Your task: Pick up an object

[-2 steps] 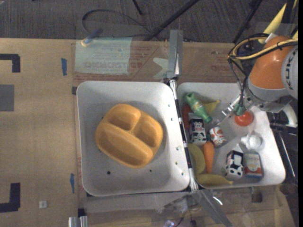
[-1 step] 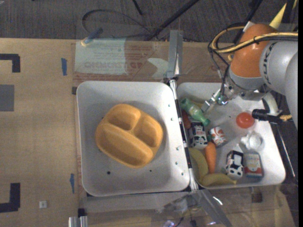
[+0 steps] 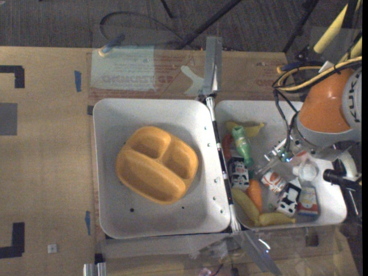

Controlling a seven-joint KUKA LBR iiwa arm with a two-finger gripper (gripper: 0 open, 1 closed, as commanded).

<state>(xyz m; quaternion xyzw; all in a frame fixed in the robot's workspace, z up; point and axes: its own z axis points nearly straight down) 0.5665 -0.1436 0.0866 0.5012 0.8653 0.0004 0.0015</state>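
The arm reaches into the right bin [image 3: 339,209] from the right, and its gripper [image 3: 280,154] hangs low over the small objects there; whether the fingers are apart or together cannot be told. Below it lie a green bottle [image 3: 242,145], a carrot [image 3: 255,195], bananas [image 3: 275,218] and small cartons [image 3: 307,203]. The left bin [image 3: 109,154] on the table [image 3: 46,171] holds an orange divided plate [image 3: 157,164].

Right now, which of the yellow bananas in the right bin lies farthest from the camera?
The banana at the bin's far edge, just behind the green bottle. The other two lie along the near edge, beside the carrot.
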